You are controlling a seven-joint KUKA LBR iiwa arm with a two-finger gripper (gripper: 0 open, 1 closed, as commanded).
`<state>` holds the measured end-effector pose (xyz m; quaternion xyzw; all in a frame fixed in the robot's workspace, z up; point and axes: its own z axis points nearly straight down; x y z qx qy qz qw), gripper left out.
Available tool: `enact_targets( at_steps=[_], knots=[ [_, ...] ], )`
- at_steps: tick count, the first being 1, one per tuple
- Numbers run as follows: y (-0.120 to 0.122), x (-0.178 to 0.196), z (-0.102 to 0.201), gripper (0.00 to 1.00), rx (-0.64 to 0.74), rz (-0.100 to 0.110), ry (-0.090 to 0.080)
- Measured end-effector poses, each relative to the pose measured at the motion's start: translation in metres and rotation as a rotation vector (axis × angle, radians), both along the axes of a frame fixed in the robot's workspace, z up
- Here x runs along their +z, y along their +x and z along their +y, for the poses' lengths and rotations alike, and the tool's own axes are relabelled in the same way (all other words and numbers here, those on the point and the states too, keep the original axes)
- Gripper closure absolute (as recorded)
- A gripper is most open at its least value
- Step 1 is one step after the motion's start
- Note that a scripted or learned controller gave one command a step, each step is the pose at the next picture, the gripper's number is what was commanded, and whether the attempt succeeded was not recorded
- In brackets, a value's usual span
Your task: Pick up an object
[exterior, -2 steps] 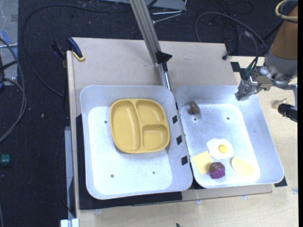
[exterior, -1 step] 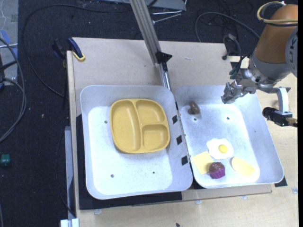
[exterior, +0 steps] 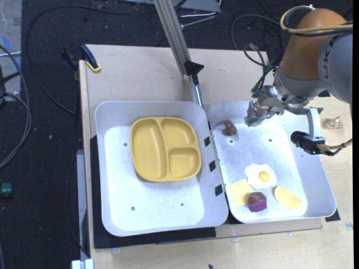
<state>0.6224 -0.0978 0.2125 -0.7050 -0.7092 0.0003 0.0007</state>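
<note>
My gripper (exterior: 253,118) hangs over the far end of the right bin (exterior: 314,175), reaching in from the right. A small brown lump (exterior: 229,128) lies just to its left on the bin floor, apart from it. Nearer the front of the same bin lie a fried egg (exterior: 262,176), a yellow cheese slice (exterior: 239,191), a purple round piece (exterior: 257,202) and a yellow oval piece (exterior: 288,197). I see nothing between the gripper's tips.
The left bin (exterior: 112,195) holds a yellow divided plate (exterior: 165,148). A slanted metal pole (exterior: 175,32) crosses the far side of the bench. A small tan thing (exterior: 334,124) lies on the bench, right of the bins.
</note>
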Motion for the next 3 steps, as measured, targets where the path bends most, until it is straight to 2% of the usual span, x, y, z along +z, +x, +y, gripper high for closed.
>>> enact_targets(
  at_steps=[2,3],
  knots=[
    [-0.002,-0.006,0.095,1.0,0.001,-0.001,0.001],
    [0.002,0.011,0.153,1.0,0.003,-0.004,0.001]
  ],
)
